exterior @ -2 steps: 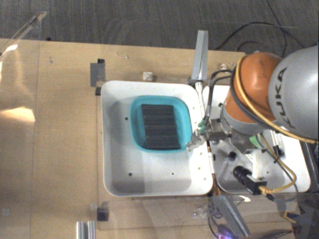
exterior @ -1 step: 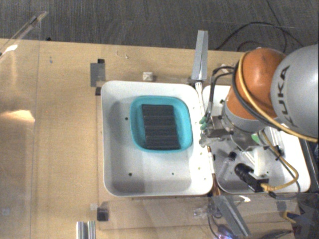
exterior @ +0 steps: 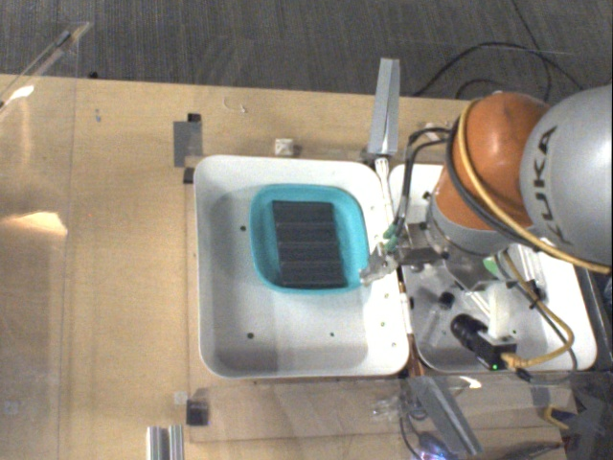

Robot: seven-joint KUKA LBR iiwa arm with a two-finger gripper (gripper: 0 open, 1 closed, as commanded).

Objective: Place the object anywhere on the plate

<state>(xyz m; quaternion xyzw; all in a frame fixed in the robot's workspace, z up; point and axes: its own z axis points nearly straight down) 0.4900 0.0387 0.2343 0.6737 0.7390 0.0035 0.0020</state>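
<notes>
A turquoise plate (exterior: 356, 220) with rounded corners lies in the upper middle of the left white bin (exterior: 287, 353). On it rests a dark, ridged rectangular object (exterior: 306, 244) that covers most of the plate's inside. My gripper (exterior: 450, 300) hangs over the right bin (exterior: 431, 353), just right of the wall between the two bins and apart from the plate. The grey and orange wrist (exterior: 508, 171) hides most of the gripper from above.
A grey metal post (exterior: 386, 103) stands behind the bins' shared wall. A small pale cube (exterior: 283, 147) sits on the bench behind the left bin. Black brackets (exterior: 192, 137) mark the bench corners. Cables (exterior: 536, 333) trail over the right bin.
</notes>
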